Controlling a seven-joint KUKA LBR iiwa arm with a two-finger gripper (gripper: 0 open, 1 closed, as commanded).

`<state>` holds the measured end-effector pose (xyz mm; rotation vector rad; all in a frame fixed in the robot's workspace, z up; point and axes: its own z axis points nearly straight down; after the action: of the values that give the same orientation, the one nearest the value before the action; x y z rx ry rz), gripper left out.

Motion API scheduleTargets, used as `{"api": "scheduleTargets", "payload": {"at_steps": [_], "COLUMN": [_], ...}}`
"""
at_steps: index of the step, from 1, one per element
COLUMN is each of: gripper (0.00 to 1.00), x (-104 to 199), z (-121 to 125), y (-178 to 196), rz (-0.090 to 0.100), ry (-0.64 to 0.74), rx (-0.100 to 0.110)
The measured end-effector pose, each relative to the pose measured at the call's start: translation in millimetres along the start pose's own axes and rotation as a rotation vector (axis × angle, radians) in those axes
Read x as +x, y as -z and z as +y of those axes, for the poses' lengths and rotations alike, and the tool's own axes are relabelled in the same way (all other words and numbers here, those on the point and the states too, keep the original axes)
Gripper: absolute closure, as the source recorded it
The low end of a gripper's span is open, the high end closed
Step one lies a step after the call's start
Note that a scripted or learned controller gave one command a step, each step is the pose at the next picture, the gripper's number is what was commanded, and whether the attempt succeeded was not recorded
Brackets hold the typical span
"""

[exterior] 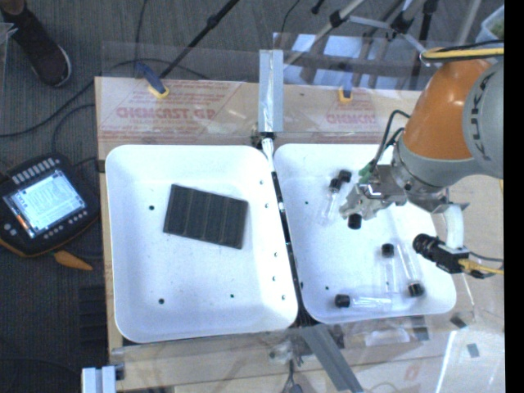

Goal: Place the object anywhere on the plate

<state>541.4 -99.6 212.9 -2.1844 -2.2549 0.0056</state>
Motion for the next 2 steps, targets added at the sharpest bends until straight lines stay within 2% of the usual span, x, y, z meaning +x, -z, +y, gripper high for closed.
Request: {"api": "scheduleTargets", "payload": {"at_steps": [1,2], "gripper": [1.0,1.0], "x": [55,141], "z": [52,41], "y": [-32,-20], "rz": [-0.001,0.001], "ry": [0.071,0.375], "rx": [0.0,0.0]}}
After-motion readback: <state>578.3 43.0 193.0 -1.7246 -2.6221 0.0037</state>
